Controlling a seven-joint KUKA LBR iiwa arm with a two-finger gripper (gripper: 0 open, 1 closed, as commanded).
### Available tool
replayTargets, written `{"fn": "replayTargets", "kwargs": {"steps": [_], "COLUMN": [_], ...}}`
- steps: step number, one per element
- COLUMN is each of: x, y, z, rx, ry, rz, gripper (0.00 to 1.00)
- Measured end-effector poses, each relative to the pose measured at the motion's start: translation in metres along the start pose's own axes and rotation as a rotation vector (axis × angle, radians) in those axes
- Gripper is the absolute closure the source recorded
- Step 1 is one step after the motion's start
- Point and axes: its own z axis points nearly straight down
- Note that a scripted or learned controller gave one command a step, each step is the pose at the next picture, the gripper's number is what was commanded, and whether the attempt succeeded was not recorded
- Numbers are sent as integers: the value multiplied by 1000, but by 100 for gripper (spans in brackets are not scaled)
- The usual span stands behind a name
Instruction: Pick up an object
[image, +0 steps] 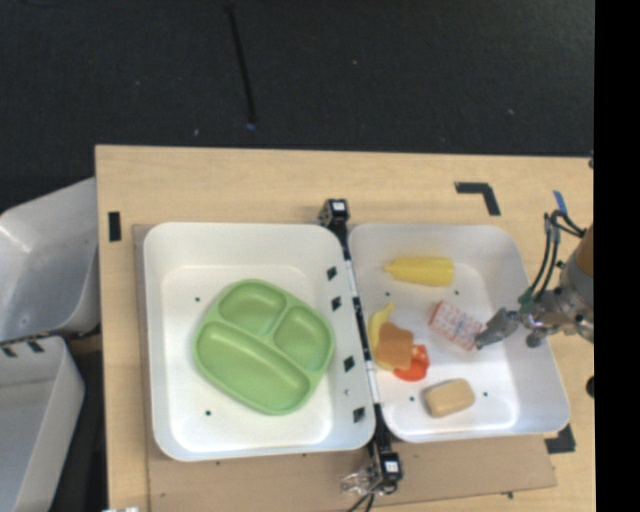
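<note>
The right bin (500, 420) holds a yellow corn cob (421, 270) at the back, a clear packet with red print (453, 325) in the middle, and a tan bread roll (448, 398) at the front. A brown piece (394, 346) lies over a yellow banana (379, 322) and a red piece (413, 366) near the divider. My gripper (497, 327) reaches in from the right, low over the bin, its tip just right of the packet. I see nothing held in it.
The left bin (170, 400) holds a green divided plate (264, 345). A black-clipped divider (352, 320) runs between the bins. Cables (552, 250) hang by the arm at the right. White containers (40, 280) stand off the bench's left side.
</note>
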Motion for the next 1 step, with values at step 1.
{"fn": "replayTargets", "kwargs": {"steps": [1], "x": [7], "y": [-7], "z": [56], "rx": [0], "ry": [1], "rz": [1], "gripper": [0]}}
